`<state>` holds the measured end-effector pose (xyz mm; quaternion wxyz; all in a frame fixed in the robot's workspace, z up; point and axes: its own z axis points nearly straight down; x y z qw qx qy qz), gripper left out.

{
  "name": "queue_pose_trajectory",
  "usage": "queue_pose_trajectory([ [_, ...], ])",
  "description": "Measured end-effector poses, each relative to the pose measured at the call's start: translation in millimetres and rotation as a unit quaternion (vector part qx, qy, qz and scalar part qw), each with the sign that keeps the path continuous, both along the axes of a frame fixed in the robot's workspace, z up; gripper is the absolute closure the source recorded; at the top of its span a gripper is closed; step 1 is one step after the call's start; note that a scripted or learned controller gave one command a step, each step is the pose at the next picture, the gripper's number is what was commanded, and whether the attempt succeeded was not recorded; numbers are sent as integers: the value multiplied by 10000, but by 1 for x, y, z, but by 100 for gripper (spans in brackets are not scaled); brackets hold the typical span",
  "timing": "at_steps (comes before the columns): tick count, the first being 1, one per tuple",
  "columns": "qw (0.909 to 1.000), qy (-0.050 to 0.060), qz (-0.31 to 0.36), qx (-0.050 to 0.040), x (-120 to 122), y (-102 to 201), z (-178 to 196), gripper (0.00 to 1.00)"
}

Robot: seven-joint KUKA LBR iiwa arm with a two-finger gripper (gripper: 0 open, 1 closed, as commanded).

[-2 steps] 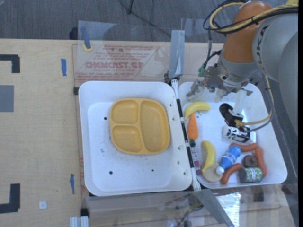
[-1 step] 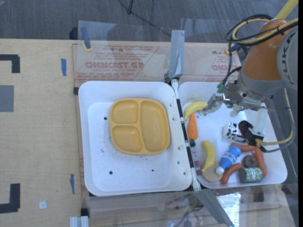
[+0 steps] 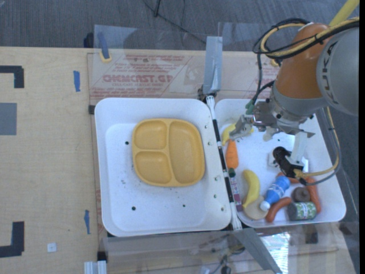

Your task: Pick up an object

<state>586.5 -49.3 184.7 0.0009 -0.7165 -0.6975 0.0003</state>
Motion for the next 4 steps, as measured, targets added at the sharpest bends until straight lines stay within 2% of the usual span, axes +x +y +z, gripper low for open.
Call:
queue_pose_trajectory([
  [1,9995,-58,-326,-20,-18,-41,-86,0],
  [2,9997,38,-234,-3,66,-65,-97,0],
  [3,9989,-26,473,-15,63,-61,-97,0],
  [4,9988,-59,486,-33,65,-61,-85,100],
])
